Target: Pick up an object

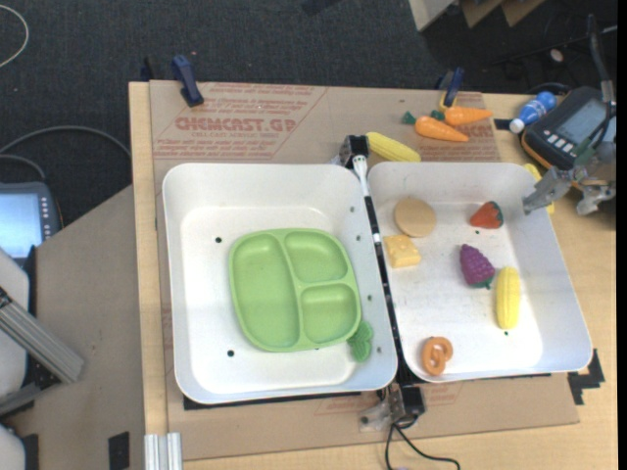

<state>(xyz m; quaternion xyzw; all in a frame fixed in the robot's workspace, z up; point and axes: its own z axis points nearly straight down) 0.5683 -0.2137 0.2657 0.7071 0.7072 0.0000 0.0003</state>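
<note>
I am seeing the right bin carrying the toy food: a yellow corn cob lying near the right wall, a purple grape bunch just left of it, and a red strawberry above. The pincer is hovering at the bin's upper right edge; I cannot tell its spread.

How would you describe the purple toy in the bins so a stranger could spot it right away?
Start at the right-hand white bin, the one without the green plate. Near its middle lies the purple grape bunch, just left of the yellow corn cob and below the red strawberry. It is the lone purple item, dark and bumpy among yellow, tan and red toys.
</note>
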